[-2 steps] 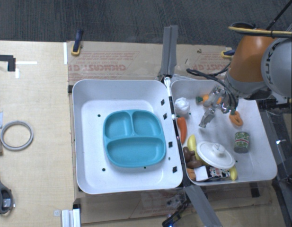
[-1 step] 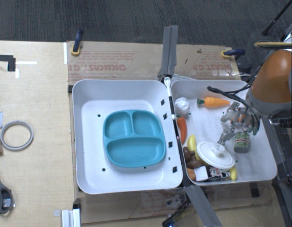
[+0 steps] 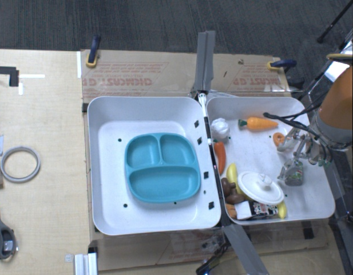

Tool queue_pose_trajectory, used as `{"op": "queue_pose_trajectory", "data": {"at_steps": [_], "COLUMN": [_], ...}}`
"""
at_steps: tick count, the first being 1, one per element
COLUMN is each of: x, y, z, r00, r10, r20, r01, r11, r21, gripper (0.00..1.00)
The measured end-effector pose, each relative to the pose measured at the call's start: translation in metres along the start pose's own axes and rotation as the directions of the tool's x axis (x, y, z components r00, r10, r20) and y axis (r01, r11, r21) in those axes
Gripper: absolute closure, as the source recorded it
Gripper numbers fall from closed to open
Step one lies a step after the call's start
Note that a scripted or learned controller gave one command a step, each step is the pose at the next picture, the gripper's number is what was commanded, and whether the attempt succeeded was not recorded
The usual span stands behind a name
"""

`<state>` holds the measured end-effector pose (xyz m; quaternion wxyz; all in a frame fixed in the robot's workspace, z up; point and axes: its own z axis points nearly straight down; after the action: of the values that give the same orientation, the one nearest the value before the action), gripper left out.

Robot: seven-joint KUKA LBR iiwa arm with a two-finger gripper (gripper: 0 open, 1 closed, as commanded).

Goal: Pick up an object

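Hand (image 3: pixel 293 164) sat low over the right bin (image 3: pixel 313 211), toward its right side, arm reaching in from the right. Could not tell whether it was wide or narrow; metal parts and cabling blurred together there. A small dark-grey object (image 3: pixel 294 176) lay right at its tip, touching or nearly so; no clear sign it was gripped.

Other candidates in the same bin: a carrot (image 3: pixel 257 124) near the back wall, a small orange piece (image 3: pixel 277 139) just beside the hand, a white lid (image 3: pixel 260 188) toward the front, a yellow piece (image 3: pixel 231 172) and brown items (image 3: pixel 230 191) crowded along the left wall. Left bin (image 3: pixel 102 153) held a blue divided plate (image 3: pixel 163 168).

Risks, as judged:
- Small grey object could squirt out sideways if caught off-centre.
- Orange piece close by; could get nudged or pinched along with it.
- The bin's right wall stood near; a low sideways move might scrape it.
- A lift could come up with nothing, the hold being unconfirmed.
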<state>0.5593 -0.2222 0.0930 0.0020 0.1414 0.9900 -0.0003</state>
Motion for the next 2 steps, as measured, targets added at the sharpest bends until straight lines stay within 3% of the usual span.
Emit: {"op": "queue_pose_trajectory", "data": {"at_steps": [1,2], "x": [-0.0015,-0.0014], "y": [0.0004,0.0005], "z": [-0.0103,-0.0102], "r00": [1.0,1.0], "r10": [-0.001,-0.001], "r20": [0.005,0.005], "r01": [0.001,0.001], "r11": [1.0,1.0], "r21": [0.0,0.0], "gripper": [1.0,0.0]}}
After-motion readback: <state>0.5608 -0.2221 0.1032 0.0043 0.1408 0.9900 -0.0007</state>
